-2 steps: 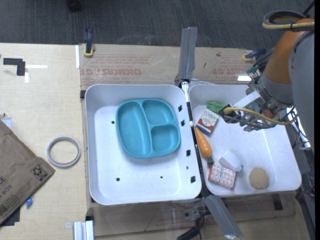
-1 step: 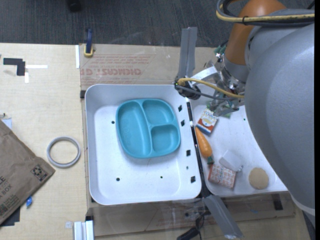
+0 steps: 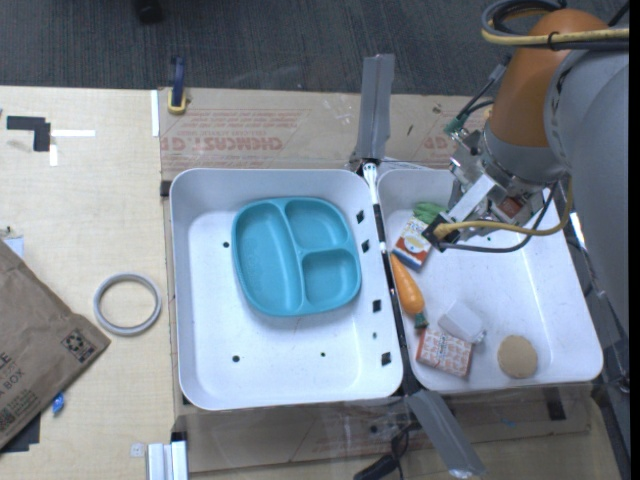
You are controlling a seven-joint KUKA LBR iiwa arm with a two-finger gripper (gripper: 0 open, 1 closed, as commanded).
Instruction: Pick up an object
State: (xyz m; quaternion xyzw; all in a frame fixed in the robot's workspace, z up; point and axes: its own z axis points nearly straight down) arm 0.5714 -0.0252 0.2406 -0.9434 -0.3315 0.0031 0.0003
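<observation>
The right bin (image 3: 560, 268) holds several small things. An orange carrot (image 3: 406, 286) lies along its left wall. A small white and orange carton (image 3: 412, 240) sits just above the carrot, with a green item (image 3: 428, 211) behind it. Toward the front lie a white block (image 3: 462, 321), a red patterned packet (image 3: 444, 352) and a round tan biscuit (image 3: 517, 356). My gripper (image 3: 503, 204) hangs over the back of the right bin, to the right of the carton and green item. Nothing can be seen held in it.
The left bin (image 3: 200, 348) carries a blue divided plate (image 3: 296, 256). On the bench to the left lie a grey tape ring (image 3: 127, 302) and a brown cardboard box (image 3: 35, 343). The grey arm (image 3: 590, 88) fills the upper right.
</observation>
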